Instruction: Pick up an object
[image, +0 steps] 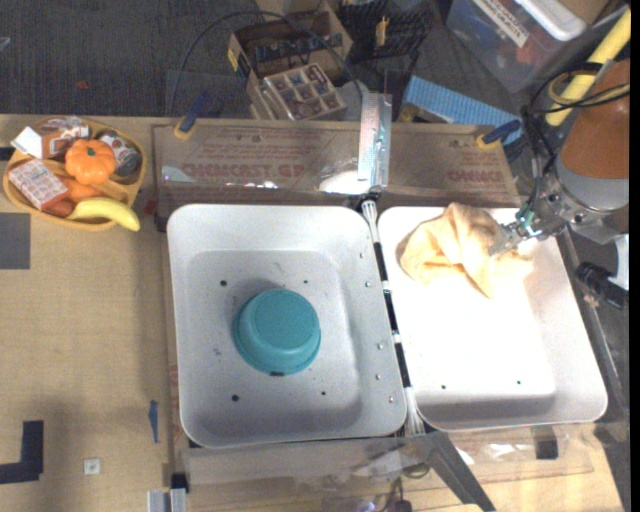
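The yellow cloth (455, 250) lies bunched in the upper part of the right bin (500, 380), and its right edge looks drawn toward the gripper (522, 232), which sits at the upper right of the frame right against that edge. Whether the claw is open or closed on the fabric I cannot tell. The teal bowl (278, 330) rests upside down mid-left bin (200, 250), well apart.

Wooden bench (70, 340), light tan. Cardboard sheet (270, 170) along its rear edge. Yellow dish (70, 180) of toy food at left corner. Dark carpet floor (110, 50) behind, with crates (290, 70) and cables.
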